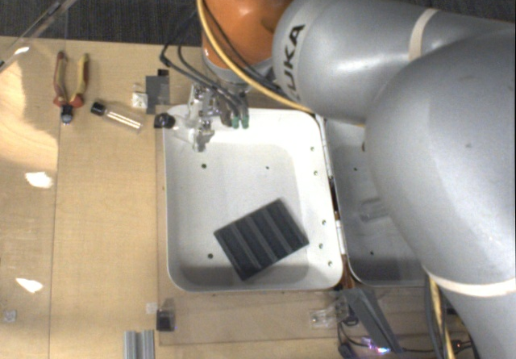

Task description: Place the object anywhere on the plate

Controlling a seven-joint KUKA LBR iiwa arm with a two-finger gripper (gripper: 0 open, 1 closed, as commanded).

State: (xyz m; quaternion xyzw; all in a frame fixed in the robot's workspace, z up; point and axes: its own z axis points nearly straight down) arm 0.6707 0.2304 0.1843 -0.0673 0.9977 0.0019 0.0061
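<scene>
A dark ribbed rectangular plate (260, 239) lies tilted on the floor of the left white bin (302, 148), toward its near side. My gripper (205, 135) hangs over the bin's far left corner, well away from the plate, below the orange band of the arm. Nothing shows beneath the gripper's tip. The big grey arm covers most of the right side of the view.
The right white bin (367, 228) is mostly hidden under the arm. On the wooden bench to the left lie red-handled pliers (69, 83), a small cylindrical tool (117, 114) and a small dark block (158, 90). A cable bundle (363, 325) sits at the front edge.
</scene>
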